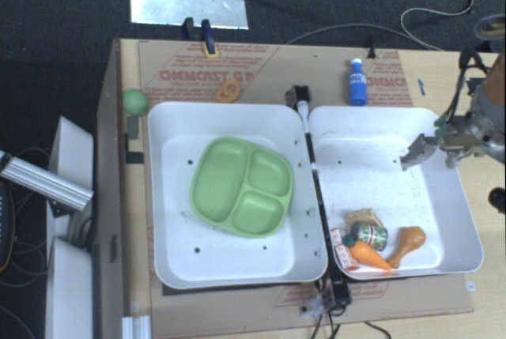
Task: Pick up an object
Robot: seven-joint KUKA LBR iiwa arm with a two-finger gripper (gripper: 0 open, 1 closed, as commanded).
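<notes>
Grey two-finger gripper [423, 149] is seen at the far right edge of the right shallow white bin [371, 124], finger state cannot be told; orange plastic carrot [370, 254] lies in the bin's near corner, touching green can [369, 235] and tan gourd-shaped toy [405, 242]; a crowded grasp could be missed

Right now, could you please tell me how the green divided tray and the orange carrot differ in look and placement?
The green divided tray is broad, flat and pale green, while the orange carrot is small, slim and tapered. The tray lies alone near the middle of the left bin; the carrot lies in the right bin at its front edge, crowded against other small items. Both lie apart from the pincer.
</notes>
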